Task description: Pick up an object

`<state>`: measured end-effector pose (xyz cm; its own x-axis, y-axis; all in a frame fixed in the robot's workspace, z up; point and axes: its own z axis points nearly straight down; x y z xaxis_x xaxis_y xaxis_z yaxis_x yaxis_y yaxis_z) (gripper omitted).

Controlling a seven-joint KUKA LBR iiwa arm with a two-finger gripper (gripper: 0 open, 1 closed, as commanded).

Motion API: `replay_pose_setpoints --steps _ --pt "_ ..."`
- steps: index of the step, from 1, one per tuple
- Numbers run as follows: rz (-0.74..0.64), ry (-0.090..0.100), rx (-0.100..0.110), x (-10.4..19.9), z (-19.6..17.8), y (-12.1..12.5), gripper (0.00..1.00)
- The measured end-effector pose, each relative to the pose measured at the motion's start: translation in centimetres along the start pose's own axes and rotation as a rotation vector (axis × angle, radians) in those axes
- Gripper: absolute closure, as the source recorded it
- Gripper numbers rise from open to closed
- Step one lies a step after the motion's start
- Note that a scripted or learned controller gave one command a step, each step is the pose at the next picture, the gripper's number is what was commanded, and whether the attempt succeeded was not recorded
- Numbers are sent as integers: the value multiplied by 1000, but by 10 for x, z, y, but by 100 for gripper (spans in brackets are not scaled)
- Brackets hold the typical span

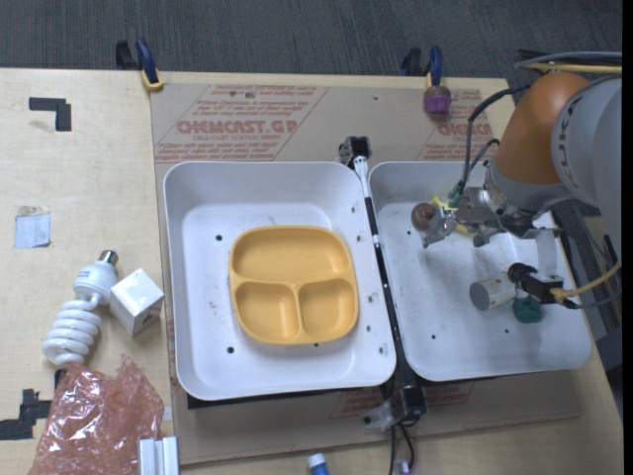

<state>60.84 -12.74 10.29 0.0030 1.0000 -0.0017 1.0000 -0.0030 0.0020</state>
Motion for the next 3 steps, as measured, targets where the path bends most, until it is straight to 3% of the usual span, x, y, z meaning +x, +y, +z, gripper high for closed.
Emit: replay_pose_setpoints --steps 1,2,3 --pt "-2 2 3 8 10 -101 0" --pt "1 1 -1 7 1 -100 100" --pt "0 1 0 7 1 -100 0"
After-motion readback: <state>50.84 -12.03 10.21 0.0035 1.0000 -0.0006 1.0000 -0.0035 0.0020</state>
